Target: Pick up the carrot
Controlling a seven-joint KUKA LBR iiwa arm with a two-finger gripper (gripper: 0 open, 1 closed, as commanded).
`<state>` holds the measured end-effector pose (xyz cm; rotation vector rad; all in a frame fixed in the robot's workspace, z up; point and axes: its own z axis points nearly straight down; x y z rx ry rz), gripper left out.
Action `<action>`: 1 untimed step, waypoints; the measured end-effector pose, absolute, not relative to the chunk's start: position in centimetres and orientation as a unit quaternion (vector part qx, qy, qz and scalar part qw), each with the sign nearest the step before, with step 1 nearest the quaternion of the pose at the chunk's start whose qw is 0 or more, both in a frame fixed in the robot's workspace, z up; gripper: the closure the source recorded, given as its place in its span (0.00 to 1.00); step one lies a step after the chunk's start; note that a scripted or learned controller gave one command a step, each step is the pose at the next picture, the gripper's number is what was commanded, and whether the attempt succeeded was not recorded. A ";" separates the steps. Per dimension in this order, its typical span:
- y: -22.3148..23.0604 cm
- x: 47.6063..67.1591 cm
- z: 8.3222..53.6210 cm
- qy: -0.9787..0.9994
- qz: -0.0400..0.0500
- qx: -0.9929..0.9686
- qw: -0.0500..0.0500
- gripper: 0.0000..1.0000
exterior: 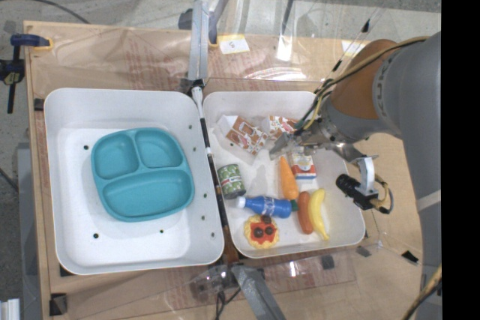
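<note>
**Gripper poised over the carrot, grasp not yet made**

The carrot [288,178] lies in the right bin [225,110], near its middle, pointing roughly up and down the view. Its upper end sits just below the gripper [289,148], which reaches in from the right under the arm's orange band [358,90]. A small white carton [304,170] touches or nearly touches the carrot's right side, a hot dog [304,212] and a banana [320,212] lie just below and to the right, and a blue bottle [266,205] lies across just below its lower end. A green can [229,180] stands to the left, near the bin wall.

The step in hand looks like the approach: the gripper hovers at the carrot's top end, and nothing shows between its tips. Whether it is spread or pressed together I cannot tell; the metal parts blur into the clutter.

The next move likely calls for a descent onto the carrot's body with the jaws set across its width, clear of the carton. The crowding on the right could spoil the grip.

No writing is readable. The carton bears red and blue marks, a snack packet [244,133] red-brown print, and the can a pale label. The left bin [60,183] holds a teal divided plate [142,172].
</note>
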<state>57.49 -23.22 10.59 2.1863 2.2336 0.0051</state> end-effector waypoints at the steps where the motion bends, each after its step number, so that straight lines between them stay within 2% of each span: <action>1: -18.4 52.3 8.7 0.829 0.000 0.559 -0.001 0.00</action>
